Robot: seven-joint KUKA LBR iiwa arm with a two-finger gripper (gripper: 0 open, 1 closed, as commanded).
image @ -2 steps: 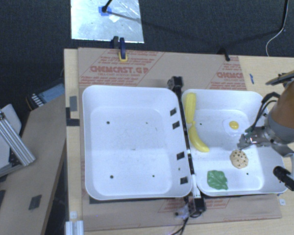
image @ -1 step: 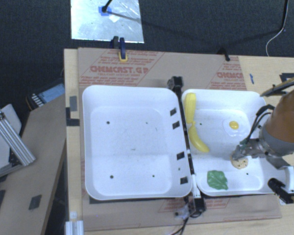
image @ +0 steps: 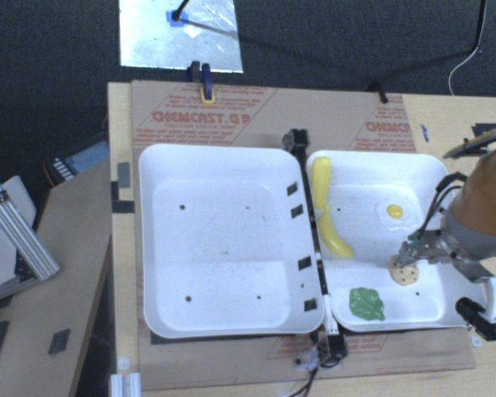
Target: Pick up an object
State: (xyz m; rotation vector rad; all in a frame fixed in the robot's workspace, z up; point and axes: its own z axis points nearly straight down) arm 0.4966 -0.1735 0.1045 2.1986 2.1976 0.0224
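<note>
The arm enters at the right edge of the frame, its orange band above a grey wrist, and the gripper (image: pixel 413 253) sits low over the right bin (image: pixel 426 165), just above a small round tan cookie (image: pixel 406 273) dotted with dark specks. This looks like the approach stage of a pick — the tool is over a candidate, but nothing shows between its tips. How far they are spread I cannot tell; they are too small and blurred against the wrist.

The cookie lies at the lower right of the frame, toward the near side of the right bin, close under the tool. Other candidates share that bin: a smooth, curved yellow banana (image: pixel 326 208) running along its left wall, a flat white-and-yellow fried egg (image: pixel 393 212) toward the middle, and a crinkled green leaf (image: pixel 367 303) near the bottom edge.

Both bins are shallow, glossy white plastic with rounded corners; the left bin (image: pixel 161 165) has a few small dark holes in its floor.

The next move probably calls for a straight descent centred on the cookie — it is thin and flat, so the tips must reach nearly to the floor to catch its rim.
</note>
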